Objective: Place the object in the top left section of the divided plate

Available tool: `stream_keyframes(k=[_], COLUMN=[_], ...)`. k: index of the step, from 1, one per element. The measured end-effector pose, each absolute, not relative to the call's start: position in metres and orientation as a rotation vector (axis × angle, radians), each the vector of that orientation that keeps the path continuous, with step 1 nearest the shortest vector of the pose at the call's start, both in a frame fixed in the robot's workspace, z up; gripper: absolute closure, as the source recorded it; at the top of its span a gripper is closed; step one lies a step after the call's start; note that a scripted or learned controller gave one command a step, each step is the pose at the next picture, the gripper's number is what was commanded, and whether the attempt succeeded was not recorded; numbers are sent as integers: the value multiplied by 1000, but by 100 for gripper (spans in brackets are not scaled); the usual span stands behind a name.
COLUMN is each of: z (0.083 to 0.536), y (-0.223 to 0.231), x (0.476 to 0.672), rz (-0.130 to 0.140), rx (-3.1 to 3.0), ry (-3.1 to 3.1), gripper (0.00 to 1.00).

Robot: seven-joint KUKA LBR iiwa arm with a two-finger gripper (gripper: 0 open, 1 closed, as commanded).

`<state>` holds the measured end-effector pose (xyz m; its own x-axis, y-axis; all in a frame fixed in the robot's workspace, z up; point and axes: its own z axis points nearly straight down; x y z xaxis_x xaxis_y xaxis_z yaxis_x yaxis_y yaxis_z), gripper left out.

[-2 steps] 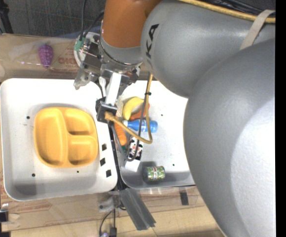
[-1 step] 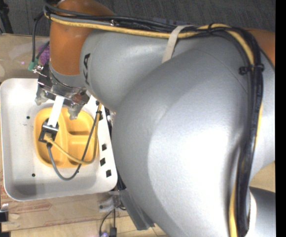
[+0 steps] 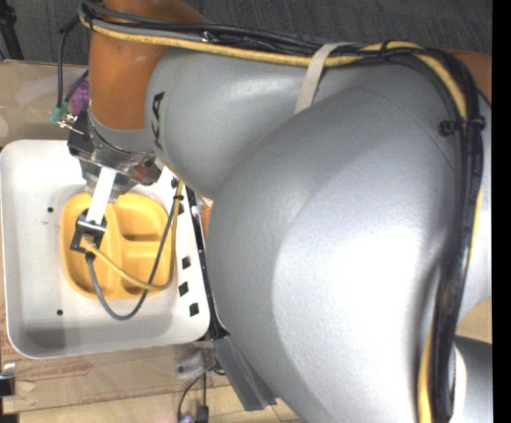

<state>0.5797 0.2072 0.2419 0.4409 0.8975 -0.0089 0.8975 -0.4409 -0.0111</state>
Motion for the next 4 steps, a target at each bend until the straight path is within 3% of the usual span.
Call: stream_keyframes(k=[1,2,3,4], z=[242,251,250,353], y=[207,208,208,219], x=[580,579,579,592], rz=[21,29,30,5], rx=[-2662,-2654,-2654,-2877], ry=[-1659,-1668,-1669,-1259], gripper=[0,100,0,0])
